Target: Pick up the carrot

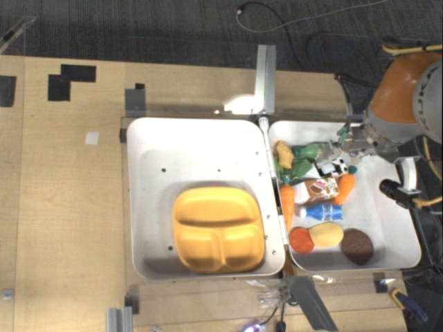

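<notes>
Camera view: carrot (286, 206) against bin divider, packet (322, 188) label illegible, fingers' (344, 141) state unclear.

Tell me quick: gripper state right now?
Gripper: cannot be told; it sits over the right bin's far edge, above the toys, with no carrot seen in it.

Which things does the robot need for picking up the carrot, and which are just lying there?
Needed:
carrot, against the right bin's left wall
gripper, over the right bin's far end

Just lying there:
yellow tray in the left bin
tomato
potato
brown ball
second orange piece
</notes>
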Action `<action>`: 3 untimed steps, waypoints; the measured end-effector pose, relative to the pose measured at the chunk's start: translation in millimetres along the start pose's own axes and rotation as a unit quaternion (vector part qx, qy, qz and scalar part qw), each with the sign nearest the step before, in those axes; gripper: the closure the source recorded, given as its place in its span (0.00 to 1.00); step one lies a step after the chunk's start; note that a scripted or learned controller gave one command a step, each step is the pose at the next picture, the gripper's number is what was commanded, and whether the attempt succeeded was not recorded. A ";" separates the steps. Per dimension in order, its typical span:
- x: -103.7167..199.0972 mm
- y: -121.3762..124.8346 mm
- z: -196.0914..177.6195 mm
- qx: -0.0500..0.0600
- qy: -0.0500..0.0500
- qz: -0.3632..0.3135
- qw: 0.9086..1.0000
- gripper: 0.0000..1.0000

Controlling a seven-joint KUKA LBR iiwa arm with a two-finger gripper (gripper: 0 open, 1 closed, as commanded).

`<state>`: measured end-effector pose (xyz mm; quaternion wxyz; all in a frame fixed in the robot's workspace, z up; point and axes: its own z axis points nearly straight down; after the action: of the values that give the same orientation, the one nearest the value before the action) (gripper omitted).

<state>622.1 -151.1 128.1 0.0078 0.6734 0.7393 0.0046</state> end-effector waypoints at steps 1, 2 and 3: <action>-21.6 -9.6 16.7 -0.018 -0.002 -0.063 0.998 0.00; 13.2 6.7 35.1 -0.001 0.000 -0.013 1.000 0.00; -16.1 -95.0 32.6 -0.001 -0.003 -0.057 0.998 0.00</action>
<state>529.6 -176.1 94.0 0.0105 0.6300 0.7765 0.0031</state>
